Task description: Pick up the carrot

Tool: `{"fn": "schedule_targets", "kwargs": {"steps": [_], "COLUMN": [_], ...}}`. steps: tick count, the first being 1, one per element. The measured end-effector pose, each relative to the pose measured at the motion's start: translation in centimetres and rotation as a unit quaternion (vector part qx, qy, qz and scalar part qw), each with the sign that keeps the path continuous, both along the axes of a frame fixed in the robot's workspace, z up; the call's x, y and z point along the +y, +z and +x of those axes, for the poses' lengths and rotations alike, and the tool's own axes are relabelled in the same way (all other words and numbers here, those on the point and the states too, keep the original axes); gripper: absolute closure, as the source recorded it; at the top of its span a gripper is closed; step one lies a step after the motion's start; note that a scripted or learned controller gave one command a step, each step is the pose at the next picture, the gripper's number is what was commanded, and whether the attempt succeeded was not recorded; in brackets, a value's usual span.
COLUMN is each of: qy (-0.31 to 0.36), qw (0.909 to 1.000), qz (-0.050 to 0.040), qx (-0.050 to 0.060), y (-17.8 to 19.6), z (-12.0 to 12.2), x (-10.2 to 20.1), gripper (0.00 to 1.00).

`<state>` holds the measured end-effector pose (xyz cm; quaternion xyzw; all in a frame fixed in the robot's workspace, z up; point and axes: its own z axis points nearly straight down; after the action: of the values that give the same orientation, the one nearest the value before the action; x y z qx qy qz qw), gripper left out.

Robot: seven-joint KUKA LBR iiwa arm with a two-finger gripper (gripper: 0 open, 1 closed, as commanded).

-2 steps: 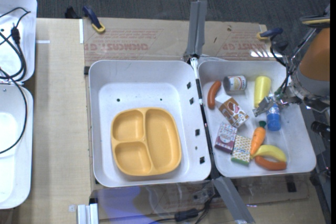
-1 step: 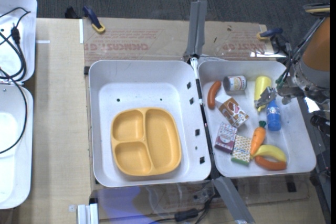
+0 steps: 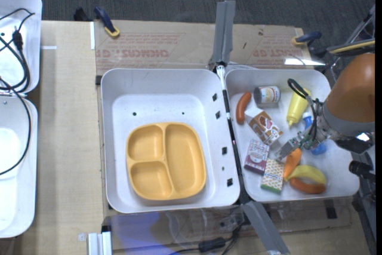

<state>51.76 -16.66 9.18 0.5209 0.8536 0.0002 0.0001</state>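
Note:
The carrot [image 3: 290, 166] is a small orange wedge lying in the right bin [image 3: 340, 188], near its front, between a patterned carton and a banana. My gripper [image 3: 292, 148] is low over the bin, right at the carrot's upper end and seemingly touching it. The arm's orange band and grey wrist come in from the right and hide the bin's right side. The carrot's lower tip points toward the bin's front edge.
Around the carrot lie a yellow banana [image 3: 309, 173], a red-orange sausage shape [image 3: 307, 187], two small cartons [image 3: 273, 175] [image 3: 257, 156], a brown packet [image 3: 265, 126], a can [image 3: 268, 95], a yellow bottle [image 3: 296, 107] and a red sausage [image 3: 241, 107]. The left bin [image 3: 119, 98] holds a yellow divided plate [image 3: 188, 185].

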Motion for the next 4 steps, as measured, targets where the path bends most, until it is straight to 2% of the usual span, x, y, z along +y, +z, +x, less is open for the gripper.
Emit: {"fn": "schedule_targets", "kwargs": {"steps": [1, 2, 3, 4], "qy": [-0.002, -0.003, -0.003, 0.01], "qw": [1.0, 1.0, 1.0, 0.9999], "qz": [0.0001, 0.0001, 0.0001, -0.0008], "qx": [-0.001, -0.002, -0.002, -0.003], "y": [0.9, 1.8, 1.8, 0.3], "z": [0.1, 0.1, 0.1, -3.8], "x": [0.0, 0.0, 0.0, 3.6], "gripper": [1.0, 1.0, 0.0, 0.0]}}
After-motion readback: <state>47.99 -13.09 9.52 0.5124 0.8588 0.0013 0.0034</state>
